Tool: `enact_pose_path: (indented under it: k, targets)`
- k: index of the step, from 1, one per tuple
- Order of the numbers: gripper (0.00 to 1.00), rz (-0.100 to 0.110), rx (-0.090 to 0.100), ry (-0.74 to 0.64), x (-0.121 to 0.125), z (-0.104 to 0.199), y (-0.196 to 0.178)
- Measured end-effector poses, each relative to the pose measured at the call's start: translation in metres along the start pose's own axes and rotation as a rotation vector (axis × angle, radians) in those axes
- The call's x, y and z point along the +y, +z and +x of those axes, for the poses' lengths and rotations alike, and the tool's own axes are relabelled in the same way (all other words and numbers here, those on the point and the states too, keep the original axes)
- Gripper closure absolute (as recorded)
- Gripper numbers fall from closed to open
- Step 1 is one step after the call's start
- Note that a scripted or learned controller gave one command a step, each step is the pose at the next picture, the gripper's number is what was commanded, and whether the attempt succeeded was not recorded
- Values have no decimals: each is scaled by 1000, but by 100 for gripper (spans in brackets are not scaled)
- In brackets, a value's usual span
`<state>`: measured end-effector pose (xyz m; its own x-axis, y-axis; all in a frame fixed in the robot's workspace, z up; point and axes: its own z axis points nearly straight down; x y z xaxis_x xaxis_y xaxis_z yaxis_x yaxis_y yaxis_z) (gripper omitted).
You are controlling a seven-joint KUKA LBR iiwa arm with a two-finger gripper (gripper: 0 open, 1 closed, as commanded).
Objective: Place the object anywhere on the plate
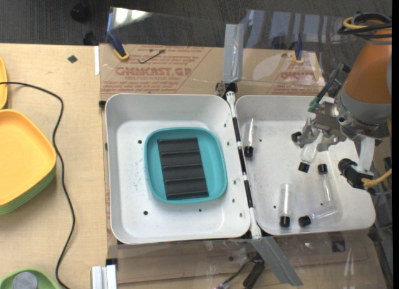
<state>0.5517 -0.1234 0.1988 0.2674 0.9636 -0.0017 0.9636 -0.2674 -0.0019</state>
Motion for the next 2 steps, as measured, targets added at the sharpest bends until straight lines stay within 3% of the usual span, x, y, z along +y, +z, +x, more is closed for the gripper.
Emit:
enact_pose_path:
  k: [1, 2]
  targets:
    - [0, 0, 0, 0, 0, 0, 0]
    - [0, 0, -1, 78, -8, 32, -90]
